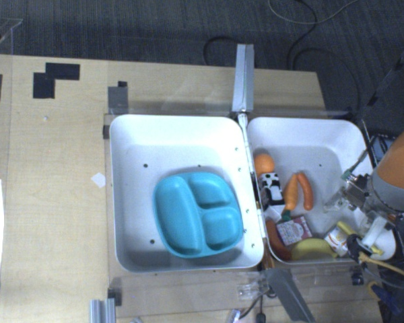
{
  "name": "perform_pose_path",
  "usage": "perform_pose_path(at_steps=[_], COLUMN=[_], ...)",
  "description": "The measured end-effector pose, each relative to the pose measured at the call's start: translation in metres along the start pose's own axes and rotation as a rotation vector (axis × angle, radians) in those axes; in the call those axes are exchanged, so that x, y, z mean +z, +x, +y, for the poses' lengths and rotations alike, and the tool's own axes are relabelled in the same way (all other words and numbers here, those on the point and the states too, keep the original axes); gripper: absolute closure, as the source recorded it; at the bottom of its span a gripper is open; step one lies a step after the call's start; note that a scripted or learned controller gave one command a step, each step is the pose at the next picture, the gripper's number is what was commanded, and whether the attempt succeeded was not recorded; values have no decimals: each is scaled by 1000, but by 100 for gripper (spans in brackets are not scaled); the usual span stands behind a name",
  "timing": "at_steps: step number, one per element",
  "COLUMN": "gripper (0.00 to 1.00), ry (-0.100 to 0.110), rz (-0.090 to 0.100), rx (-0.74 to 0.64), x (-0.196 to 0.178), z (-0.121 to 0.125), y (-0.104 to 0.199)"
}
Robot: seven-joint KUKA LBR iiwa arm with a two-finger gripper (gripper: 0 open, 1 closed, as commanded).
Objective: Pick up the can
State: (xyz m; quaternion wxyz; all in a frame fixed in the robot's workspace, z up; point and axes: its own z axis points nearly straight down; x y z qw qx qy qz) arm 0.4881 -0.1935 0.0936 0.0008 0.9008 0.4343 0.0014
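The can (293, 231), small with a dark red and grey label, lies in the front part of the right bin (303, 140), beside a yellow banana (313, 248). The arm comes in from the right, its orange band (398, 161) above the wrist. My gripper (347, 195) hangs over the right side of that bin, to the right of the can and a little farther back, and apart from it. Nothing shows between gripper and can.
The right bin also holds an orange (264, 163), a black-and-white item (273, 187), a carrot (291, 192), a red sausage (306, 191) and a small yellow-white item (338, 238). A blue divided plate (196, 214) lies in the left bin (135, 180).
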Motion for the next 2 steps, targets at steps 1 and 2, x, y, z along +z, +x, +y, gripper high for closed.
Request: perform_pose_path(at_steps=[1, 2], gripper=[0, 100], ry=[0, -3], rz=[0, 3], rx=[19, 15], x=[3, -8], z=[33, 34], y=[38, 40])
